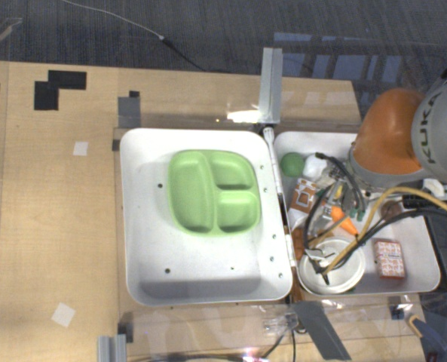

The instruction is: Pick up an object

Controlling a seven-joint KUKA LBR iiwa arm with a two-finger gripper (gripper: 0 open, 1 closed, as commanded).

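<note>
My gripper hangs low over the right bin, wrapped in cables, with the orange-banded wrist behind it at the upper right. Directly below it, at the bin's front left, sits a white bowl. A green ball lies at the bin's back left, just left of the gripper body. A small orange piece shows beside the gripper. A pink patterned box lies to the right of the bowl. The arm and cables hide the middle of the bin.
The left bin holds a green divided plate. A metal post stands behind the wall between the bins. Wooden bench surface stretches to the left.
</note>
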